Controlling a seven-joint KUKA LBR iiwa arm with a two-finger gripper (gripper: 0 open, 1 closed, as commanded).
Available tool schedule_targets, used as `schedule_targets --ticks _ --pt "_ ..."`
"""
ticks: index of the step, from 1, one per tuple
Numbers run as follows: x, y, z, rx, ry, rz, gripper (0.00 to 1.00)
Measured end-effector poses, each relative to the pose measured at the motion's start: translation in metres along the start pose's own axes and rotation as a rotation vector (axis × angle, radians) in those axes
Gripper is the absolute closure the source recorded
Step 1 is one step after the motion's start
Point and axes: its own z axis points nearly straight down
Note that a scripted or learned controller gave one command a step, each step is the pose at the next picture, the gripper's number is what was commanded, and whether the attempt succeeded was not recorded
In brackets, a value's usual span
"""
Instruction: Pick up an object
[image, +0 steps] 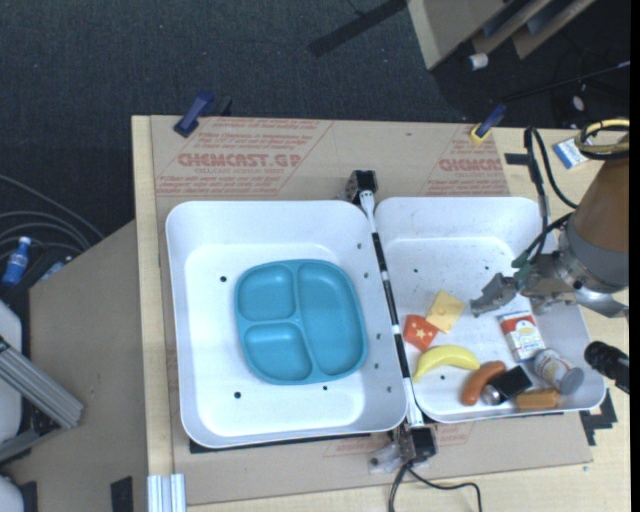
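Note:
In the right bin my gripper hangs at the end of the arm that comes in from the right. It is just right of a yellow cheese wedge and up-left of a red-and-white carton. I see nothing held in it. Along the bin's front lie a red strawberry-like piece, a banana, a brown sausage, a black block, an orange carrot and a grey can.
The left bin holds a blue divided plate. A black divider rail runs between the bins. Cables hang by the arm at the right bin's far corner. The back half of the right bin is bare.

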Motion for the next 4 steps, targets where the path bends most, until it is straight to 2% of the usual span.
schedule_targets --ticks 1,2,3,4 --pt "0.026 -0.003 0.114 -0.008 -0.001 0.001 0.0" --pt "0.026 -0.004 0.105 -0.005 0.0 0.002 1.0" --pt "0.026 -0.004 0.105 -0.005 0.0 0.001 0.0" --pt "0.034 0.051 0.126 -0.001 0.0 -0.001 0.0"
